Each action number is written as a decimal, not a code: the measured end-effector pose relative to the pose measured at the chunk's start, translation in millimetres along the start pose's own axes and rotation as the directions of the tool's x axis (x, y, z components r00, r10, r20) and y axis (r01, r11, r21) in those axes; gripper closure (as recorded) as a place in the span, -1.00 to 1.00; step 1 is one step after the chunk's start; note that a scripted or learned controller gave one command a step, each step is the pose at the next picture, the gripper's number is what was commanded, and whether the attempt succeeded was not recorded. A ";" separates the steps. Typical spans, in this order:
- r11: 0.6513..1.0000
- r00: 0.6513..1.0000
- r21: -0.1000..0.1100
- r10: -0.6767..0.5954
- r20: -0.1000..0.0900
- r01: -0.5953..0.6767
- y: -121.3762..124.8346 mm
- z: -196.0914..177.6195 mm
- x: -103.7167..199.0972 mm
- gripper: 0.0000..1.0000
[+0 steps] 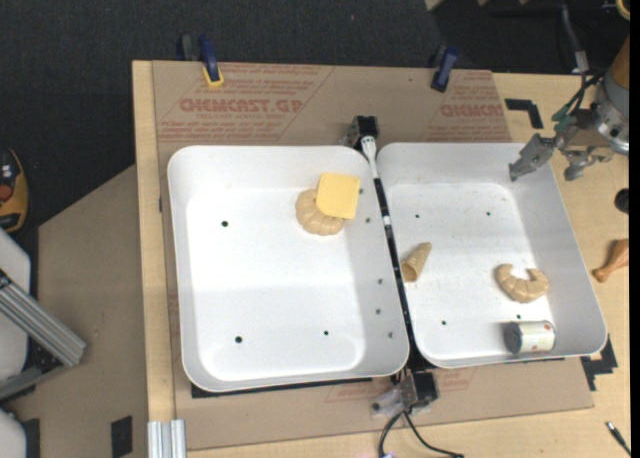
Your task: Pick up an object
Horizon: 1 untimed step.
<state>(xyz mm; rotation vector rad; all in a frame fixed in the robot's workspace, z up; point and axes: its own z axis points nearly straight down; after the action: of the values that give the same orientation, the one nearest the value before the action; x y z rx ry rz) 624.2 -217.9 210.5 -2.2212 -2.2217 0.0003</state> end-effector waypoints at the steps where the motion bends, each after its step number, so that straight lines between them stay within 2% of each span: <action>1: 1.000 1.000 -0.018 -0.003 0.006 0.003 -42.9 -222.1 25.1 -1.00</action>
<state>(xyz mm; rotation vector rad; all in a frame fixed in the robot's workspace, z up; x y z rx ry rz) 581.3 -192.8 432.6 -2.2301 -2.2367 -0.0139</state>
